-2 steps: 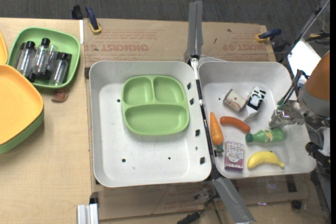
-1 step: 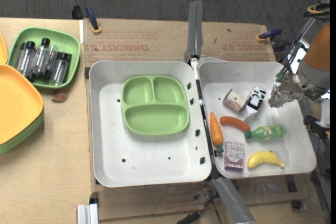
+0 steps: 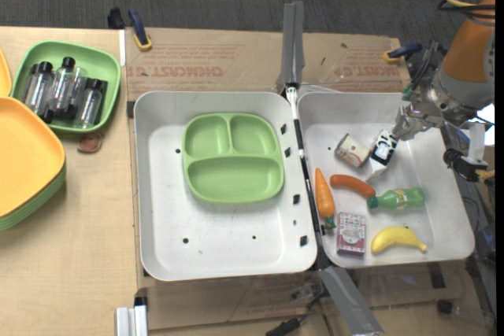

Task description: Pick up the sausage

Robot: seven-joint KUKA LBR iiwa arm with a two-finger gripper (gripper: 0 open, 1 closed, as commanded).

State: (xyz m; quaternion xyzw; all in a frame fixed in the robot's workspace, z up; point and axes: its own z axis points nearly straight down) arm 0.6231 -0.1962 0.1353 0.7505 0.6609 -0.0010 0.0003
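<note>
Two white bins sit side by side on the bench, and the one camera looks down on both at a slant. Left bin (image 3: 157,248): holds a green divided plate (image 3: 233,157), nothing else of note. Right bin (image 3: 441,240): holds the sausage (image 3: 352,185), an orange carrot (image 3: 324,193) just to its left, a green bottle (image 3: 396,200) just to its right, a banana (image 3: 398,239) and a small printed box (image 3: 351,234) nearer the front wall, and a small tan carton (image 3: 351,150) toward the back. Sausage is reddish-orange, lying flat near the middle of the right bin, long axis running roughly left to right with a slight downward tilt toward the bottle end. Arm enters from the right, orange band visible at the frame edge. Gripper (image 3: 385,149) is over the back part of the right bin, beside the tan carton; a black-and-white tip shows at its end, but whether the jaws are spread or pressed together I cannot tell from this angle. Nothing is seen held between them. Key relation: sausage lies forward and to the left of the gripper, near but apart, toward the front of the bin. Judgement: pick not yet made. Closing across the short axis would mean setting the jaws roughly front to back. Risk noted: bottle cap and carrot both crowd the sausage ends, so a centre grasp looks safest.
</note>
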